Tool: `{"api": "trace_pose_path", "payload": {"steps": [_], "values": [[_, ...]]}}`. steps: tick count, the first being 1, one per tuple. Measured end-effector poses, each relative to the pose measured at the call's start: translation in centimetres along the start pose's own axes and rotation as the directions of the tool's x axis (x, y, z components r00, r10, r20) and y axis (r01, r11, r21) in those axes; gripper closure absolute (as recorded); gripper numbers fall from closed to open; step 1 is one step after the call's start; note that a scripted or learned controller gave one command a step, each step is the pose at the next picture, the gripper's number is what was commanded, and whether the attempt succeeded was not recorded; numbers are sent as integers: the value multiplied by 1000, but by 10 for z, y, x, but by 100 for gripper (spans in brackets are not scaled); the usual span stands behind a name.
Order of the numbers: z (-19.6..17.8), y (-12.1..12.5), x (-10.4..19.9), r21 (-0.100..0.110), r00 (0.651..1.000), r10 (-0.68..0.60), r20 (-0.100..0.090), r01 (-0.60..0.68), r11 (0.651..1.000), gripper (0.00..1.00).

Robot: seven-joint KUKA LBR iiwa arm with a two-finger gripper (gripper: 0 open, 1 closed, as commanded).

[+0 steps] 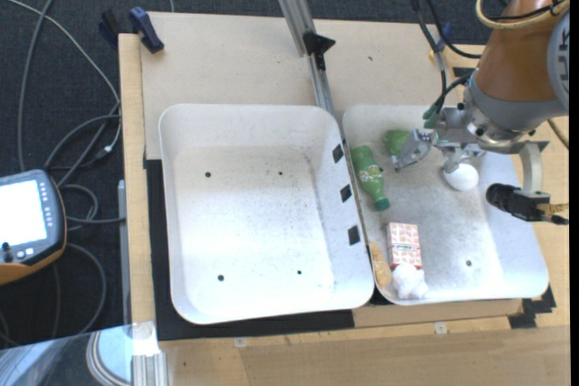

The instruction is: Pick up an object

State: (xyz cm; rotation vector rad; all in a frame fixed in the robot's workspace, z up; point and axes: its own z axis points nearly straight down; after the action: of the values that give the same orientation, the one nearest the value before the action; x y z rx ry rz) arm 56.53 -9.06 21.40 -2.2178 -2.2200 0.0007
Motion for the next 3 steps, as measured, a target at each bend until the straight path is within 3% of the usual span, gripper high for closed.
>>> {"api": "trace_pose_path", "payload": {"steps": [1, 3], "values": [[0, 0, 0, -1, 1000, 1, 0, -1, 1000, 0], [118, -3, 11, 7, 1000, 1, -1, -1, 1000, 0]]}}
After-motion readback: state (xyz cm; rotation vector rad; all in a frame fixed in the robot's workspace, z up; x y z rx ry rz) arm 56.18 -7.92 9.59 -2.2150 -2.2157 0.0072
